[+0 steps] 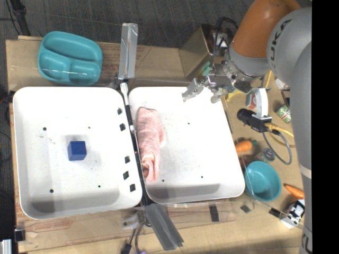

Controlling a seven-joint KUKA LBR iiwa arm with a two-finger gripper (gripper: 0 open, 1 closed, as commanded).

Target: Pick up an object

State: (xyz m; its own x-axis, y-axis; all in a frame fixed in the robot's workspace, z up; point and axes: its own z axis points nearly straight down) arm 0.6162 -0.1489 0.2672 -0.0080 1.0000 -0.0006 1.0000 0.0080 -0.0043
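Gripper (pixel 203 90) hovers beyond the pink cloth (pixel 148 142), jaws apart, empty; descending there likely closes on bare bin floor.

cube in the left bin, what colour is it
Blue. The cube shows plainly in the camera view, sitting on the left bin's white floor.
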